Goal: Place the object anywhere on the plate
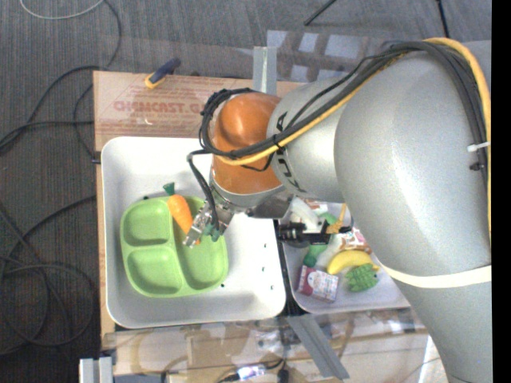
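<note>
From the fixed camera above the bench, the arm (pixel 375 142) reaches in from the right, its orange band sitting over the seam between the two bins. The gripper (pixel 200 228) hangs low over the left bin (pixel 144 162), above the right-hand part of the green divided plate (pixel 164 254). How its jaws stand cannot be told: the fingertips are small and partly blurred against the plate, and nothing can be made out between them. The carrot (pixel 180 211), orange with a green top, lies tilted on the upper middle of the plate, across the ridge between compartments, just left of the gripper and very close to it; whether they touch is unclear. In the right bin (pixel 343 303), partly hidden under the arm, sit a banana (pixel 349 261), a green bumpy toy (pixel 363 277) beside it, and a small red packet (pixel 318 283).
</note>
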Tool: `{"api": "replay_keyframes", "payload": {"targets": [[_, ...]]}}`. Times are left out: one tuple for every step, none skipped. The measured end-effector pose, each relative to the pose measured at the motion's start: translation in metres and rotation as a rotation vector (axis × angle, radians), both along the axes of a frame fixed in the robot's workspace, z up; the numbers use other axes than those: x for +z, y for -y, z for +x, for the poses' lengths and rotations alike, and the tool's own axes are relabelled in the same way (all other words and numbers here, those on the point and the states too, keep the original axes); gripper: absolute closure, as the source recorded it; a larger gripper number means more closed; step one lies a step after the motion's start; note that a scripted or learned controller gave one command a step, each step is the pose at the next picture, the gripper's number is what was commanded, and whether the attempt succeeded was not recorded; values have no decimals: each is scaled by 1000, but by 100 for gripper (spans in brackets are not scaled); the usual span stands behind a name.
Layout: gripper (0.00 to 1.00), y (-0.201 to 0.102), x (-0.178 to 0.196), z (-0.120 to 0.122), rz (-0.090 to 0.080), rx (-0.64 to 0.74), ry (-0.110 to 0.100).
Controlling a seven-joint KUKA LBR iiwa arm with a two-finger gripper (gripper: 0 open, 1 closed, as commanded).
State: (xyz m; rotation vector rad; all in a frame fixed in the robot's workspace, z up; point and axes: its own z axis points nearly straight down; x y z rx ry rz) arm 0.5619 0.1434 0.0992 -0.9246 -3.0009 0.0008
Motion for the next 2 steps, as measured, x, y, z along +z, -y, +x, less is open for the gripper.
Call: {"api": "replay_keyframes", "payload": {"targets": [[100,7,-5,21,14,-330,5],[0,6,-5,22,15,-329,8]]}}
